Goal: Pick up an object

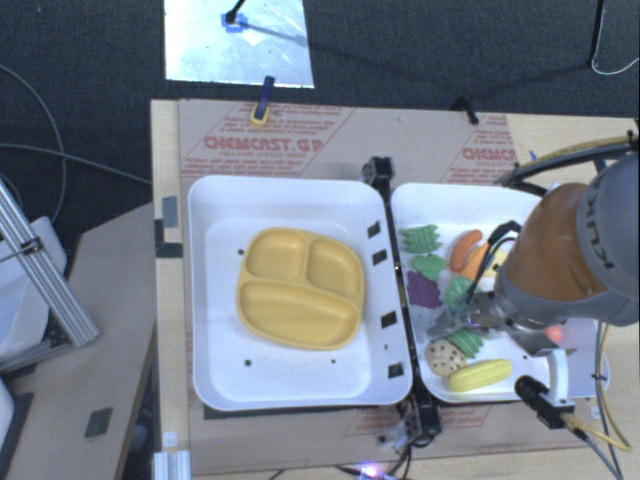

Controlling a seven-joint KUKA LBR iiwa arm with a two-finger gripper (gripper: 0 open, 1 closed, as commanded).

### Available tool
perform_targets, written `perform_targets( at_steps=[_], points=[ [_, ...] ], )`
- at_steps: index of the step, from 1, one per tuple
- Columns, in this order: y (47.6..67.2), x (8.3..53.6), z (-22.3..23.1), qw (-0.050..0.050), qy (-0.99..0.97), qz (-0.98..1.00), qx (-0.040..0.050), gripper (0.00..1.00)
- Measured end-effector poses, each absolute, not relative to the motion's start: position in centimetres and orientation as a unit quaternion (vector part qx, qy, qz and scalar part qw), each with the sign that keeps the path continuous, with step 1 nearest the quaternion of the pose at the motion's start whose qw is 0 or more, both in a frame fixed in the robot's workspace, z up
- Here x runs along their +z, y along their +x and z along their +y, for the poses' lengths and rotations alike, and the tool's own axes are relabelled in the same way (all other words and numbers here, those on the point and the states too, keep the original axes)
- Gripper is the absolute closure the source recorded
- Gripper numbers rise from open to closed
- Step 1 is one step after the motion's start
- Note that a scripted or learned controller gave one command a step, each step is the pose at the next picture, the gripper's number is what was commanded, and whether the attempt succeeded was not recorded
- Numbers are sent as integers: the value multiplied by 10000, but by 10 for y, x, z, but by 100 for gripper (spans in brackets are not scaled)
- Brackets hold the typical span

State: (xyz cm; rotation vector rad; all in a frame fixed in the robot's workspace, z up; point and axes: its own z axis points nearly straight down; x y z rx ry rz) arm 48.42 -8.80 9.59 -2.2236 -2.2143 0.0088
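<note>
- Jaws first: I cannot tell how they are standing, because my wrist is hanging over them and hiding them from the camera.
- My gripper [462,318] is reaching low into the right bin [440,196], among the play food piled along its left side.
- Just beside my tip a small green piece [466,343] is lying, with a brown cookie [440,356] next to it and a yellow corn cob [480,374] nearer the front wall.
- Further back, purple grapes [423,289], a green leafy piece [419,237] and an orange carrot [465,250] are sitting close together.
- The left bin [215,268] is holding a yellow divided tray [300,288], well apart from where I am working.
- To do this well, I am judging that I should be settling on one item, likely the green piece, and centring over it so neighbours are not getting pinched.
- Crowding is the risk: toys are touching, so a sloppy close may be nudging things aside.
- Lifting straight up and slowly should be showing whether anything is truly caught.
</note>
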Motion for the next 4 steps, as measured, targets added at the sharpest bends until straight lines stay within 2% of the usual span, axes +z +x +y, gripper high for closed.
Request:
perform_targets(
  at_steps=[1,2,3,4],
  points=[
    [489,113,-85,-32,-7065,-7077,-26,100],
    [518,219,-54,-47,-7039,-7103,-48,100],
    [485,183,-39,13,-7066,-7076,3,100],
    [487,184,-41,-3,-7068,-7074,-4,0]
  ],
)
